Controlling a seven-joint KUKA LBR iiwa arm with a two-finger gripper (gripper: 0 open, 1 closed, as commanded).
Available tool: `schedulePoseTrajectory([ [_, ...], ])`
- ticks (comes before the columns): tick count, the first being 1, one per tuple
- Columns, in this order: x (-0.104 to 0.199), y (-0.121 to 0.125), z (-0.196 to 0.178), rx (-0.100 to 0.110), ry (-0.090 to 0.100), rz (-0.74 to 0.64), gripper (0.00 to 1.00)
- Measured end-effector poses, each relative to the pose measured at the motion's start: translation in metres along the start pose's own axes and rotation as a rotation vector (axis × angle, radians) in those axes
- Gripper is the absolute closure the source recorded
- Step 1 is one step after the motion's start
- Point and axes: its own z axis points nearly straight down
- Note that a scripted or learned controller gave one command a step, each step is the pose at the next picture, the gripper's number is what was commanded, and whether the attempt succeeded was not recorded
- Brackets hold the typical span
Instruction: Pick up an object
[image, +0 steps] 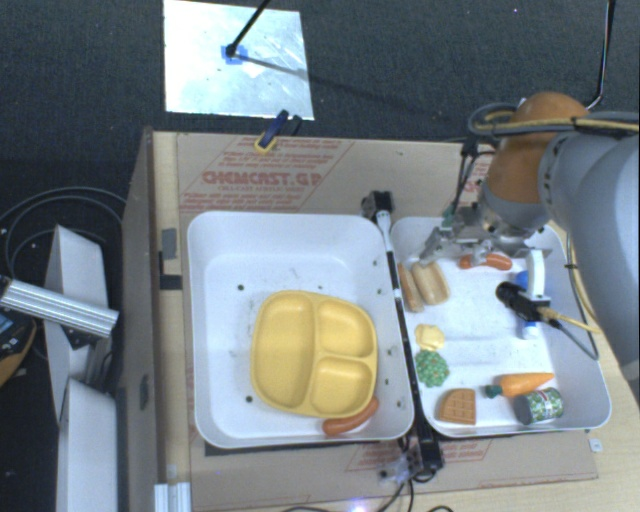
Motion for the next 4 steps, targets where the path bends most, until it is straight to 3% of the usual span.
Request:
schedulePoseTrajectory([
  [1,0.000,0.001,-0.011,-0.003,-0.001,-0.002,1.00],
  [2,0.000,0.001,-0.011,-0.003,-0.001,-0.002,0.00],
  [3,0.004,-0.016,0.006,-0.018,-0.008,0.002,0.00],
  [4,0.005,-0.016,-0.004,-0.018,-0.005,0.002,1.00],
])
